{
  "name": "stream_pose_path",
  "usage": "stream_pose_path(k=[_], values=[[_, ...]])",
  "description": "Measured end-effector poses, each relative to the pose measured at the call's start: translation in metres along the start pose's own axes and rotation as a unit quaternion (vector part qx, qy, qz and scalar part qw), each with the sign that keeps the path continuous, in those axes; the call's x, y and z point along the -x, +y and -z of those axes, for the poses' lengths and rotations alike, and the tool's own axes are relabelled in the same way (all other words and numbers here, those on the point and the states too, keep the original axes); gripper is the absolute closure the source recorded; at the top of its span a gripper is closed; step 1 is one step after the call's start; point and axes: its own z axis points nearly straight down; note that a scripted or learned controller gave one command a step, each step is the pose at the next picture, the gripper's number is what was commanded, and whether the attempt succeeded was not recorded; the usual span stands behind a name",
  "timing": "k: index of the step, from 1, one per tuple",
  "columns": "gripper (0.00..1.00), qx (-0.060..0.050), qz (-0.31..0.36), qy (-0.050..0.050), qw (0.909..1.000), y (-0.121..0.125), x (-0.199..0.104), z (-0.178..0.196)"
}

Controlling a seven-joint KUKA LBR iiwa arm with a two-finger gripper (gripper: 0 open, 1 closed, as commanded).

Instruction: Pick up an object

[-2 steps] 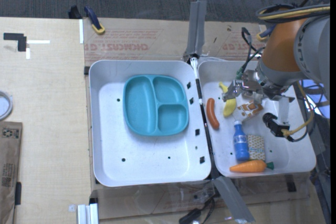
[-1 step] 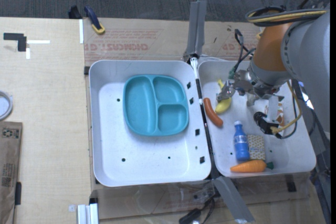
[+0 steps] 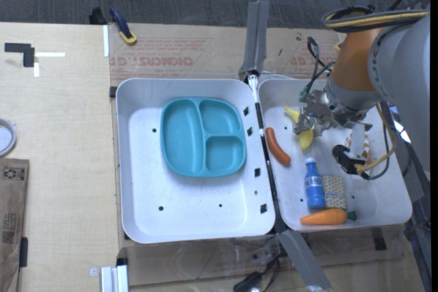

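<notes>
Grey two-finger gripper (image 3: 306, 125) low in right white bin (image 3: 383, 208), over yellow banana-shaped toy (image 3: 304, 135); grip state unclear. Blue plastic bottle (image 3: 314, 184), orange carrot (image 3: 324, 217) nearby.

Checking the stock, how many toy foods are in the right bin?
3: a hot dog near the left wall, a carrot at the front, a banana by the gripper. The arm may hide more.

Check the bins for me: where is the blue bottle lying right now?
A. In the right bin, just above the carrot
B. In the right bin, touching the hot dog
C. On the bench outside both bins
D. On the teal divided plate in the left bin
A: the blue bottle lies in the right bin, directly above the carrot and apart from the hot dog; the teal plate sits in the left bin.
</notes>
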Motion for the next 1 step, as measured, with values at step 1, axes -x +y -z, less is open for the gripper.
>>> stream_pose_path(k=[1], values=[[1.0, 0.002, 0.036, 0.0, 0.9993, -0.0378, -0.0067, 0.0931]])
